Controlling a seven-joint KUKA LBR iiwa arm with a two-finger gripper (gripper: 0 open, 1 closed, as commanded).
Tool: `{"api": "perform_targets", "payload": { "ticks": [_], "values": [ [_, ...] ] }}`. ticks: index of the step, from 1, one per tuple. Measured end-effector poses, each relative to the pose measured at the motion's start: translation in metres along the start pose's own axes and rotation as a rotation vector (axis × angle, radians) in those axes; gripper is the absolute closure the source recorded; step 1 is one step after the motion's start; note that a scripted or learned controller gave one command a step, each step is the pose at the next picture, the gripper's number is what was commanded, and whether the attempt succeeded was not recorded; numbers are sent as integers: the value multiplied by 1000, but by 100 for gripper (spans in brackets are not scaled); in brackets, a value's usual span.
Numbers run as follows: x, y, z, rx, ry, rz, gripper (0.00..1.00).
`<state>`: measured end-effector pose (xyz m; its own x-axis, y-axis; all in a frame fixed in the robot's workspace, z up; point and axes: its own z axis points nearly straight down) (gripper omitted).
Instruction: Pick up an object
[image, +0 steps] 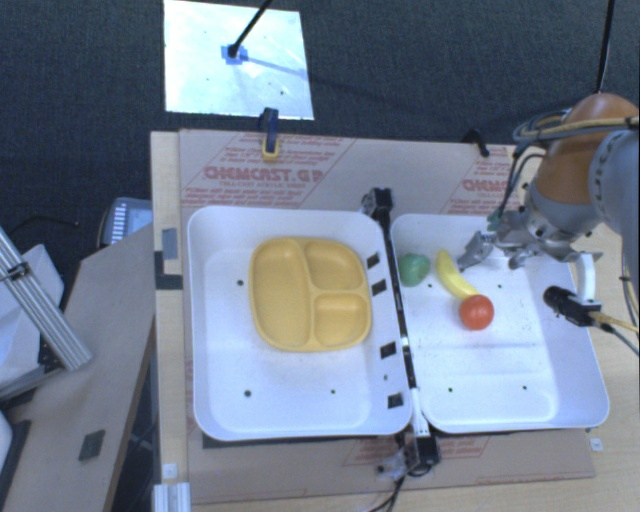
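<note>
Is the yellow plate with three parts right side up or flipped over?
Right side up: the yellow plate shows its three hollow sections facing upward.

End effector (478, 247) near banana (455, 276)

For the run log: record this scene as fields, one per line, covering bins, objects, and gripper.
left bin: holds a yellow divided tray
right bin: holds green fruit, banana, red-orange ball
object layout: the three lie clustered in the bin's upper left, the banana between the other two
gripper: just above the banana's upper end, holding nothing visible
fingers: state unclear
</note>
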<state>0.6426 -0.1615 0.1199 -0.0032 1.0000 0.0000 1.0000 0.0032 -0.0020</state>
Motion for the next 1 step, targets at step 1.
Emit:
{"api": "perform_targets", "payload": {
  "ticks": [1],
  "values": [
    [0,2,-15,-7,-2,-1,100]
  ]
}}
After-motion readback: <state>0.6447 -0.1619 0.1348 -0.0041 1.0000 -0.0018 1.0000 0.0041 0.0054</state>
